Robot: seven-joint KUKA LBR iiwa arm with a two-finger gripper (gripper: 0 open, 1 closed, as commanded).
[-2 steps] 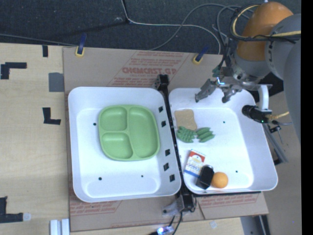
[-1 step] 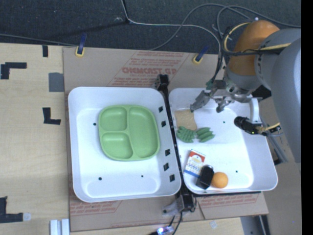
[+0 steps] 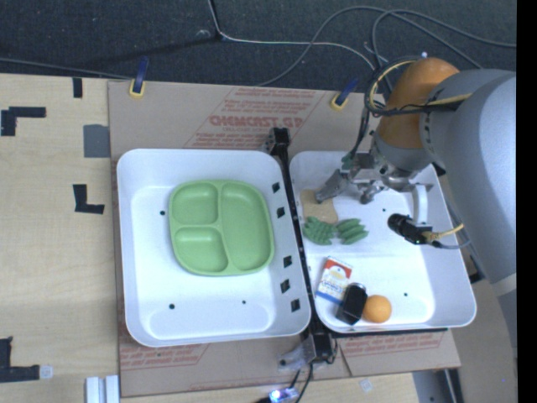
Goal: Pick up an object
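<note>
In the right bin (image 3: 445, 305), the gripper (image 3: 348, 187) spreads wide, empty, above green pods (image 3: 336, 230)

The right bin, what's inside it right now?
The right bin holds green pea pods, a tan piece, a small red-and-white box, a black object and an orange ball. The arm covers its far right corner.

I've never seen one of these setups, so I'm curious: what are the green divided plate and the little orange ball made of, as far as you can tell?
The green divided plate looks like moulded plastic: one even pale green, a smooth matte surface and soft rounded ridges between its three compartments. The orange ball has a smooth, evenly coloured skin, so probably plastic or rubber, perhaps a toy fruit; the view is too small to settle it.
</note>
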